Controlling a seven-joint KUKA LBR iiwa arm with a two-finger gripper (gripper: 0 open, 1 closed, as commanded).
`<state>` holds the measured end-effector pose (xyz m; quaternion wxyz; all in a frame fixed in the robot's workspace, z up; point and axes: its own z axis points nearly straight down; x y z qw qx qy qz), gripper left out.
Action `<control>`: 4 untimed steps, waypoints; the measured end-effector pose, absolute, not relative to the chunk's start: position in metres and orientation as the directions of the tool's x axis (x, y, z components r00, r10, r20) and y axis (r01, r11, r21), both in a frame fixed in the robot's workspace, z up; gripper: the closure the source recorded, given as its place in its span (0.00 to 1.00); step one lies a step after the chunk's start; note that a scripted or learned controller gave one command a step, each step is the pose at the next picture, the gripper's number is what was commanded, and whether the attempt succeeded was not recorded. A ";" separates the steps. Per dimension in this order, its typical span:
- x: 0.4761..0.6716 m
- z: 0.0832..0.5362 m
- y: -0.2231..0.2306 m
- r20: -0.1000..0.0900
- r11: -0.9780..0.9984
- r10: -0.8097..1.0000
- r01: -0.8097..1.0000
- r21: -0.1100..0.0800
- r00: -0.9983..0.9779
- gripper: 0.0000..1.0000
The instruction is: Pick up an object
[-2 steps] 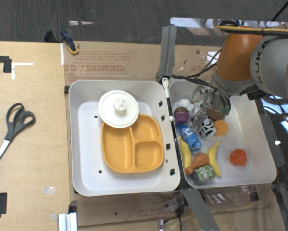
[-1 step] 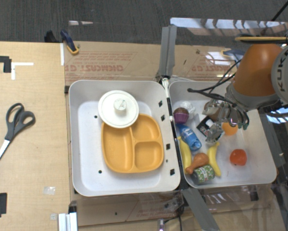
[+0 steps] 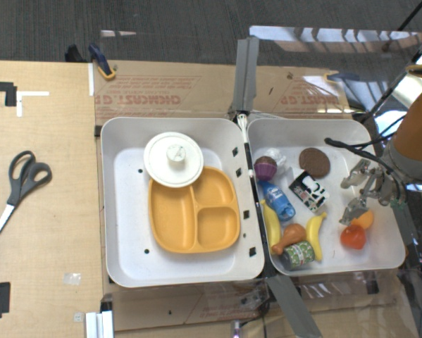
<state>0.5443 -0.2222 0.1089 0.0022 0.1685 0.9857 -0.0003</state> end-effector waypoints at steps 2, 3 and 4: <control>0.481 0.103 -0.221 -0.008 0.941 0.339 0.339 0.000 -0.941 1.00; 0.479 0.175 -0.167 -0.003 0.908 0.419 0.419 0.001 -0.908 1.00; 0.500 0.223 -0.120 -0.004 0.864 0.503 0.503 0.001 -0.864 1.00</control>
